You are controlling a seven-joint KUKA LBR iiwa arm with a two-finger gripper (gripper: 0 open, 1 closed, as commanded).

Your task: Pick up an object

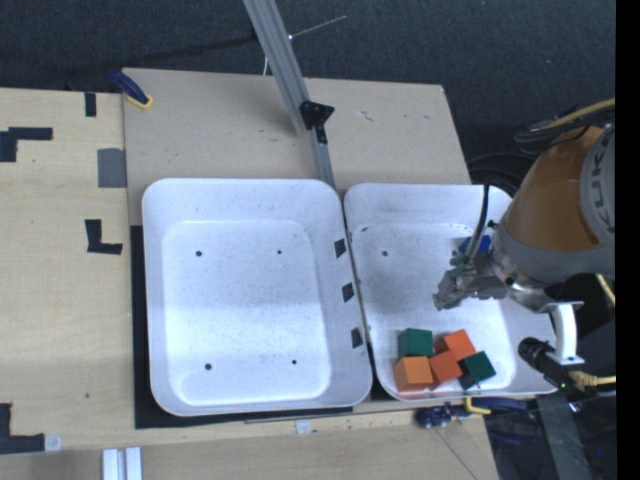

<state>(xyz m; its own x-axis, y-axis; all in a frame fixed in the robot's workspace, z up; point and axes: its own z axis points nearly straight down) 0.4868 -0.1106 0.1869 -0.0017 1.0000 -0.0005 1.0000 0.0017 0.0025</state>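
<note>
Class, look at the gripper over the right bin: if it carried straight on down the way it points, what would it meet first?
Probably the bare floor of the right bin. The gripper hangs just above the blocks, though depth is hard to judge.

arm: grey, wide orange band, rounded casing
cable: thin, black
gripper: dark grey metal

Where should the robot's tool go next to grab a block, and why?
Probably a short move toward the near edge of the right bin, then down. The tool hangs over bare bin floor, with nothing seen in it, while the blocks, two green and some orange, sit clustered in the bin's near corner, just beyond it.
</note>
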